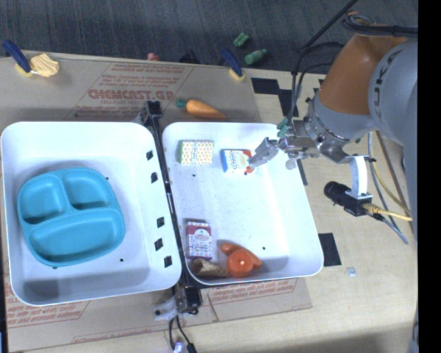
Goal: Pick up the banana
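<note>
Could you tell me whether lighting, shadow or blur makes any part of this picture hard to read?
In the camera view, lighting is even and soft, with no hard glare on the right bin; the gripper casts only a faint shadow; the small things in that bin's near corner are too soft to name, so a banana cannot be picked out; the blue tray reads clearly.

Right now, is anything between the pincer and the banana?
I can't pick out a banana for sure. The likeliest, a tan piece at the right bin's near rim, is crowded by a brown carton and a red-orange fruit. The pincer sits by the blue-and-white carton.
</note>
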Robot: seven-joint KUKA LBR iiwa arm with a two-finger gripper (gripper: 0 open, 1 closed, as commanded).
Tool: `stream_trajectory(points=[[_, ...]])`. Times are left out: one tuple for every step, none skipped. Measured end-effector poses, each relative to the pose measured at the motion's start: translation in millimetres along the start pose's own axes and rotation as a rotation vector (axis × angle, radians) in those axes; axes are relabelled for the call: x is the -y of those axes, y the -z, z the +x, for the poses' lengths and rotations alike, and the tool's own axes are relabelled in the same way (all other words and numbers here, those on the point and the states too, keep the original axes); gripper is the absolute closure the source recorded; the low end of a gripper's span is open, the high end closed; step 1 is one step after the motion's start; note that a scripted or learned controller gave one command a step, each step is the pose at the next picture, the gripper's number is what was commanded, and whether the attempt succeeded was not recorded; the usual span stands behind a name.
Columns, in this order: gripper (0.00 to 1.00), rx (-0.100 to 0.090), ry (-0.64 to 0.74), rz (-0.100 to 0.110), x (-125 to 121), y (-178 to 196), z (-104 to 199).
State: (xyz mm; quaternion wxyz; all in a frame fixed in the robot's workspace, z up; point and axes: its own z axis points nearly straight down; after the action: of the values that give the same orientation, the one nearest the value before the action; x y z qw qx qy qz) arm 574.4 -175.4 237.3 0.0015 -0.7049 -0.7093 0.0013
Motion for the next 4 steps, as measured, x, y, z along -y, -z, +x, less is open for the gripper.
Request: stream_trajectory(points=[[0.0, 0.002, 0.019, -0.004, 14, 111, -36], [0.0, -0.002, -0.331, 0.003, 4, 26, 14], [0.0, 0.0, -0.182, 0.003, -15, -47, 171], [0.0, 0.001, -0.049, -0.001, -79, -45, 148]])
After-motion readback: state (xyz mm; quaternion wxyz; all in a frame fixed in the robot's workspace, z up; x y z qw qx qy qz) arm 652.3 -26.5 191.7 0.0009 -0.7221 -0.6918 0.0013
